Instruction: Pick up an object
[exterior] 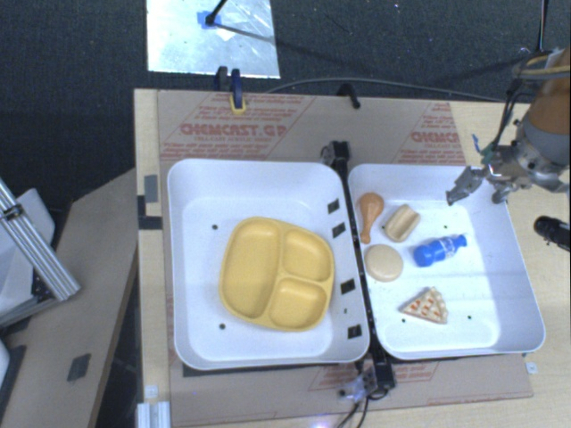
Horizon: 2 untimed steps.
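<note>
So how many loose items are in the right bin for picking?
5: a chicken drumstick at the left wall, a bread roll beside it, a round bun below, a blue bottle mid-bin, a pizza slice nearest the front. None looks hidden.

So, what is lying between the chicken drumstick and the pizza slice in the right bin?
In the camera view, the round beige bun lies between the drumstick and the pizza slice.

Arm (546,105): cut off by right edge. Black object (553,231), right of bin: cropped, unidentifiable.
</note>
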{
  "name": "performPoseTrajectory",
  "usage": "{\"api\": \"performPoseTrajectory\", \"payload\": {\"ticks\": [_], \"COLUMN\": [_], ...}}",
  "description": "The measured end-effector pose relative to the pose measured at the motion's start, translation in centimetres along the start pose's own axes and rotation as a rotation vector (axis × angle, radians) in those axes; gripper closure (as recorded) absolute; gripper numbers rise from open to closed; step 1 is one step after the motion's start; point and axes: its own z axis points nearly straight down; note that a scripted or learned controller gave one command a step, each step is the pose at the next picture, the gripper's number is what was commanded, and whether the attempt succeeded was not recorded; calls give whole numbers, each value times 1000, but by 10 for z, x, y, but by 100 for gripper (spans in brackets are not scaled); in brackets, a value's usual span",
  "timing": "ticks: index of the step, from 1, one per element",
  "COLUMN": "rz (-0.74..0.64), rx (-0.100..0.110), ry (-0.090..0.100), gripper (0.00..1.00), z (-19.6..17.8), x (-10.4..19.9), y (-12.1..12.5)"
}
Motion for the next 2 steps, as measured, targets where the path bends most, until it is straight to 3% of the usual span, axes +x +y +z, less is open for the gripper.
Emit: {"api": "performPoseTrajectory", "payload": {"ticks": [1, 2], "rz": [-3, -5], "rx": [-13, -10], "ry": [-3, -2], "gripper": [0, 0], "z": [-9, 33], "x": [1, 4], "y": [3, 3]}}
